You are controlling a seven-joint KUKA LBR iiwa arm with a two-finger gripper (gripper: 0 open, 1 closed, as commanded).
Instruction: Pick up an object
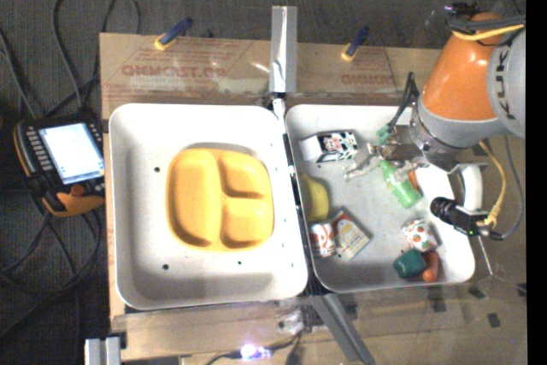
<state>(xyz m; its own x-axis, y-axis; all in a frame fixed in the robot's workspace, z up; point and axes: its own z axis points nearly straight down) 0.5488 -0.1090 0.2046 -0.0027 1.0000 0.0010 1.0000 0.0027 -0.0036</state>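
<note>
Camera view, showing a green bottle (402,186) lying in the right bin (376,265), near its upper right, just under the gripper (391,156). Hovering low over it, apparently mid-approach, nothing visibly held; finger spread impossible to tell. Next, probably lowering squarely onto the bottle and closing. Sitting untouched in the left bin (137,141): a yellow tray (220,197).

The scene is viewed by one fixed camera set high above the tabletop (128,64). Both bins (137,209) are taken in at a slight slant from moderate distance, centred in the frame.
</note>
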